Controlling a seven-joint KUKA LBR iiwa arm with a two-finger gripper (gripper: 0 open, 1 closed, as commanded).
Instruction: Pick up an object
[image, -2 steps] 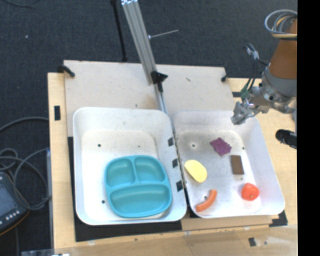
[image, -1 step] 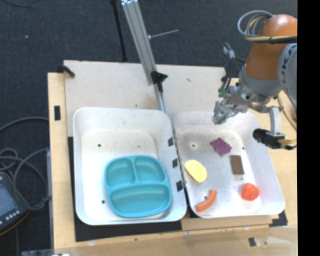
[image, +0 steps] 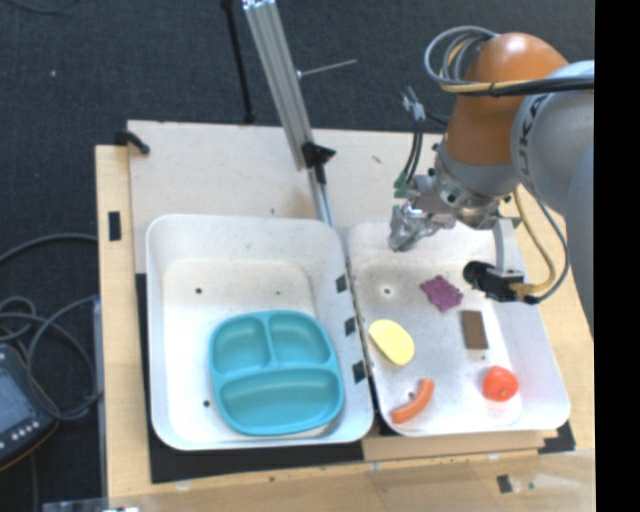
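Note:
The right bin (image: 530, 400) holds several small items: a purple piece (image: 441, 293), a brown block (image: 474, 329), a yellow lemon-shaped piece (image: 391, 342), a red tomato-like ball (image: 500, 384) and an orange sausage-shaped piece (image: 413, 400). My gripper (image: 404, 232) hangs over the bin's far left corner, up and left of the purple piece. It sits apart from all of the items, with nothing between its fingers as far as I can see.
The left bin (image: 170, 260) carries a blue divided plate (image: 274, 372) at its near side. A slanted metal pole (image: 285, 90) rises behind the bins. A black cable connector (image: 490, 280) hangs over the right bin's far side.

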